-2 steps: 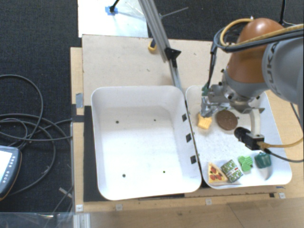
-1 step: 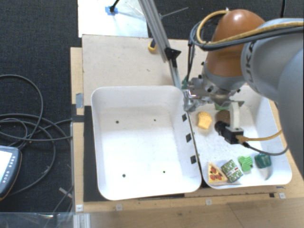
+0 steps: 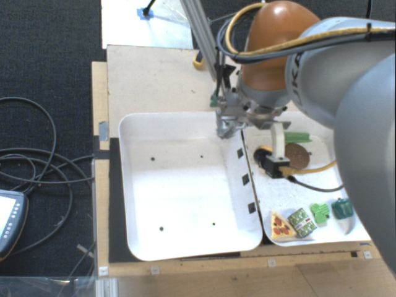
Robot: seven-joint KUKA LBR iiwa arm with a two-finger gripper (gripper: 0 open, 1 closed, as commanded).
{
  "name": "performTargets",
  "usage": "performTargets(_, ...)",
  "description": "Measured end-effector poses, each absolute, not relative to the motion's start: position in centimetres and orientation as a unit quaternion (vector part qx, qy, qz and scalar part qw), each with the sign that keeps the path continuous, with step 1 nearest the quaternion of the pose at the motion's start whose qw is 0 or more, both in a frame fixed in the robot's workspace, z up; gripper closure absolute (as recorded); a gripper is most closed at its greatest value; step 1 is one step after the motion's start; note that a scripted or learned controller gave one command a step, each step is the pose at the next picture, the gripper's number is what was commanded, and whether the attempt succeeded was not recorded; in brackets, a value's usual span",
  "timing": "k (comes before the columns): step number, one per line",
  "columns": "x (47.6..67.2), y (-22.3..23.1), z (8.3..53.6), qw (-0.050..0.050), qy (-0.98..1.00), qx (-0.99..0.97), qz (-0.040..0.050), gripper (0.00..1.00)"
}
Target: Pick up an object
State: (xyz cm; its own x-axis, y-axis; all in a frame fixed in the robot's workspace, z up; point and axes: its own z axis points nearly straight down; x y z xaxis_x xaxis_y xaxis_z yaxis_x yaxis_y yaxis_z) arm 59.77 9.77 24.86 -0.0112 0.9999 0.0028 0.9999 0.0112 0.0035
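Camera view, looking down at a slant. Grey arm (image 3: 346,73) comes in from the right, orange band (image 3: 272,42) above the wrist, yellow cable (image 3: 247,17) looping round it. The gripper (image 3: 226,127) sits low over the far edge of the left bin (image 3: 133,166), close to the divider where the two bins meet. Cannot tell how it is set; the wrist body hides most of it and nothing is visible in its grasp.

Left bin: white floor spreading out on the near side and to the left of the gripper, a few small dark dots on it.

Right bin (image 3: 278,193), right of the gripper and partly under the arm. Objects here, working outward from the gripper:
- green flat piece (image 3: 298,137), just right of the gripper at about the same depth, mostly under the wrist hardware.
- brown round disc (image 3: 299,156), right of the gripper and a little nearer the camera, beside a black fitting (image 3: 270,163) on the arm's cable.
- pizza-slice toy (image 3: 281,226), well toward the camera from the gripper, at the bin's near edge.
- green patterned block (image 3: 302,221), touching or just beside the pizza slice on its right.
- light green small piece (image 3: 320,212), further right.
- dark teal object (image 3: 341,209), furthest right, at the edge of the arm's bulk.

All objects lie well apart from the gripper except the green flat piece and the disc, which are near.
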Motion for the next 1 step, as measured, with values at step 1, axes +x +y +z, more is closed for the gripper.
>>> performTargets(1,59.71,9.38,24.82,0.001,0.710,0.705,0.0003,0.00)
